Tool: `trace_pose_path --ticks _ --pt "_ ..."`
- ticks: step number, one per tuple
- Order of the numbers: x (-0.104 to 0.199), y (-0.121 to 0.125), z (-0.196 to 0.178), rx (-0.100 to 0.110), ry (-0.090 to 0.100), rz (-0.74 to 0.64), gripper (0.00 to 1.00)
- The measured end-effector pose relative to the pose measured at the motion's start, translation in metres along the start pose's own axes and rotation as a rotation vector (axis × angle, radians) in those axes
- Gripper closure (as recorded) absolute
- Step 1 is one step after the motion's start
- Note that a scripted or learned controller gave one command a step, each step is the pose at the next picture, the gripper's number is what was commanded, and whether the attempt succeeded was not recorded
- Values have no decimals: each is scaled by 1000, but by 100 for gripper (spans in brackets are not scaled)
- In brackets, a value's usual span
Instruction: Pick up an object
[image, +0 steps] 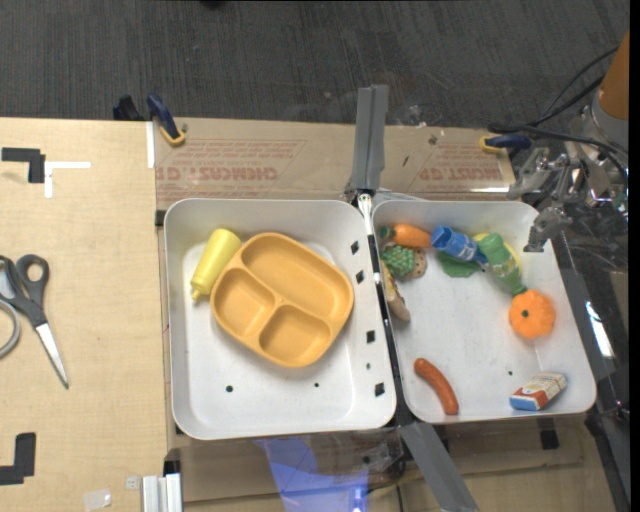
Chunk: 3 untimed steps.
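Objects for picking lie mostly in the right white bin (470, 345). We see the metallic gripper (560, 195) above its far right corner, its state unclear to us. Nearest it sit a round orange fruit (532, 314) and blue-green toys (478, 251); farther off, a red sausage (437, 386) and a yellow divided plate (282, 297).

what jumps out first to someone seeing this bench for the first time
The big yellow-orange divided plate in the left bin draws the eye first, with a yellow bottle lying against its upper left edge. In the right bin, a bright orange fruit sits near the right wall and a red sausage lies near the front. The gripper hangs over that bin's upper right corner.
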<state>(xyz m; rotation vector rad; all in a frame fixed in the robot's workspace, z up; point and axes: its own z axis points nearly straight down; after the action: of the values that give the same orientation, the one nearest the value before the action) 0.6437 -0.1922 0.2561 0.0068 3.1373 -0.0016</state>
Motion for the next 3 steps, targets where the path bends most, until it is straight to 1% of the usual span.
trace_pose_path --ticks 1,2,3 --pt "-1 8 152 0 0 -80 0" --pt "-14 84 162 0 8 8 0" --pt "-4 28 161 1 -3 -220 0"
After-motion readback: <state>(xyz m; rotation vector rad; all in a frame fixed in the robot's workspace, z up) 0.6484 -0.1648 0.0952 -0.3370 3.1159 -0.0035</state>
